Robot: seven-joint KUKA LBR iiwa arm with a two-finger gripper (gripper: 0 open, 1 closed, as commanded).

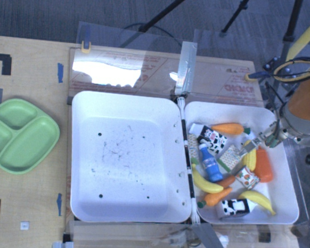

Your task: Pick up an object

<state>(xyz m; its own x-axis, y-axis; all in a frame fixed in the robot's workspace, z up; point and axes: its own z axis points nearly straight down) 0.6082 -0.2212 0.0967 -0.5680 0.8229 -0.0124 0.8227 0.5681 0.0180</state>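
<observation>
Two shallow white bins sat side by side on the pale wooden desk (32,57). At the far left of the desk lay a green three-compartment plastic plate (18,135). The left white bin (87,107) came next. The right white bin (287,203) held a heap of toys: a blue plastic bottle (210,165) with its long axis running from upper left to lower right, a yellow toy banana (206,183) lying along the same diagonal just below it, and an orange toy carrot (228,128) lying nearly level near the bin's far wall. A second yellow toy banana (259,199) pointed toward the bin's lower right corner. At the right, the grey arm's gripper (248,147) reached down among the toys; whether it had hold of anything, or how far apart it stood, could not be told.
</observation>
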